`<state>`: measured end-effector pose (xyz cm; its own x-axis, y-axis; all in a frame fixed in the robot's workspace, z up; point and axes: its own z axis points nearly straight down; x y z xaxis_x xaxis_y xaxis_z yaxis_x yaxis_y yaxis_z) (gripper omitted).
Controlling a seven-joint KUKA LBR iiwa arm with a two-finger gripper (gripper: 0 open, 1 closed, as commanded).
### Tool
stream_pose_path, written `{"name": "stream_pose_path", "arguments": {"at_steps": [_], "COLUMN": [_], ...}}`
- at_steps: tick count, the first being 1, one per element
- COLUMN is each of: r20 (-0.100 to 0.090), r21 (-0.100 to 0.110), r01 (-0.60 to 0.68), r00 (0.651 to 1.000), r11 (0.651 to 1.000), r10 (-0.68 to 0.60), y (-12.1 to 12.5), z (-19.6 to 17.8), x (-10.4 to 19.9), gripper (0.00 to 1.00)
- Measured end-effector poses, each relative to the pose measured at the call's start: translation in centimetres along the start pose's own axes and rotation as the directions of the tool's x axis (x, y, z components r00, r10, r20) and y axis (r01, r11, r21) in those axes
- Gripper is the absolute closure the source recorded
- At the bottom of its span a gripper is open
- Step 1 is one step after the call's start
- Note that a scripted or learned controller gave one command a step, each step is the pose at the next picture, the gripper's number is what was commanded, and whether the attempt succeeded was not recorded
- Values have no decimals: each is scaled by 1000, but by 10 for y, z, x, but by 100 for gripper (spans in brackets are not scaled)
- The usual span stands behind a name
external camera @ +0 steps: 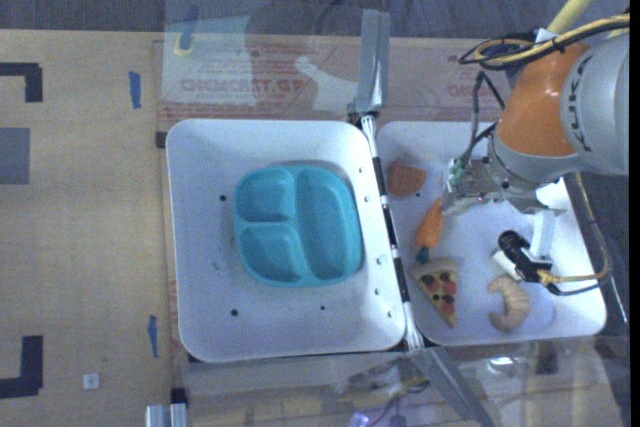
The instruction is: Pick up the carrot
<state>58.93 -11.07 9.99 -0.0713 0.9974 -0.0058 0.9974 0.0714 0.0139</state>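
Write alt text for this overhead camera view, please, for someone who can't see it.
A grey and orange robot arm reaches into the right bin, its gripper just beside a carrot. A pizza slice, a croissant and a brown piece lie nearby. The left bin holds a blue divided plate.

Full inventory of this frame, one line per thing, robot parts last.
shallow white plastic bins: 2, white, side by side on the bench
three-compartment teal plastic plate: 1, teal, middle of the left bin
orange toy carrot: 1, orange with a green end, left part of the right bin
brown bread-like toy piece: 1, orange-brown, upper left of the right bin
toy pizza slice: 1, tan with red and dark toppings, lower left of the right bin
tan toy croissant: 1, tan, lower middle of the right bin
blue tape strips: 2, blue, on the bench left of the bins
grey arm with orange band: 1, reaching in over the right bin
claw: 1, dark, just right of the carrot's upper end
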Motion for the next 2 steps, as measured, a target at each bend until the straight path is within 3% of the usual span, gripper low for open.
{"name": "stream_pose_path", "arguments": {"at_steps": [1, 2], "r20": [-4, -8], "r21": [14, 16], "r01": [-154, 63], "r00": [988, 998], "r11": [988, 998], "r10": [154, -62], "y": [-36, -87], "z": [-86, -88], "x": [90, 108], "gripper": [100, 100]}}
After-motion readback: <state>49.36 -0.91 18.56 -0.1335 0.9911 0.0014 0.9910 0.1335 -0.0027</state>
